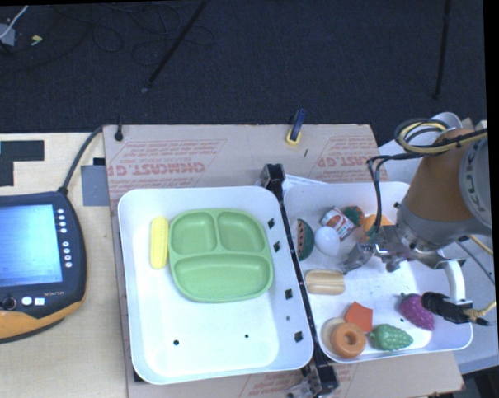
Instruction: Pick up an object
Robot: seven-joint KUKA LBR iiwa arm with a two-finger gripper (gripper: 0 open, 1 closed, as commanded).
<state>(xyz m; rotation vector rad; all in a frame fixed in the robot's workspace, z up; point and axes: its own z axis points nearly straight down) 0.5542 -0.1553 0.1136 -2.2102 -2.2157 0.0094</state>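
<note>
A teach pendant (25, 257) lies on the bench at far left. Beside it, the left bin (148, 339) holds a yellow corn cob (158, 242) just beside a green 3-compartment plate (220, 255). The right bin (462, 333) holds toy food: a watermelon slice (304, 238), white egg (326, 241), small can (338, 221), hot dog bun (324, 281), doughnut (348, 339), orange block (359, 316), green piece (391, 337) and purple grapes (416, 310). The gripper (361, 255) hangs low over this bin just right of the egg; whether anything is gripped cannot be told.
</note>
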